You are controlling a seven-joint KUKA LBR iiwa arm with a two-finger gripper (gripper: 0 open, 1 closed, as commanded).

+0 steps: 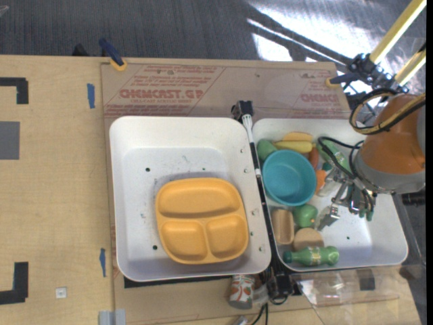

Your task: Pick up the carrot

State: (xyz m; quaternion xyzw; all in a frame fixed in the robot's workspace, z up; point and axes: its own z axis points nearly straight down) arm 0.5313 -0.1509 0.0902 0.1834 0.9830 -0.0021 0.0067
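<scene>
Camera view: pincer (pixel 331 215) low in right bin (pixel 385 249), tips look slightly apart, nothing between them. Carrot (pixel 316 162) lies behind teal bowl (pixel 289 176), beside banana (pixel 295 141). Judged approach step; next move needs shifting back over carrot, then descending.

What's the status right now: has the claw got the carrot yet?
Gripper low in right bin, nothing visibly held. Carrot wedged beside teal bowl, untouched. Bowl and banana crowd it.
</scene>
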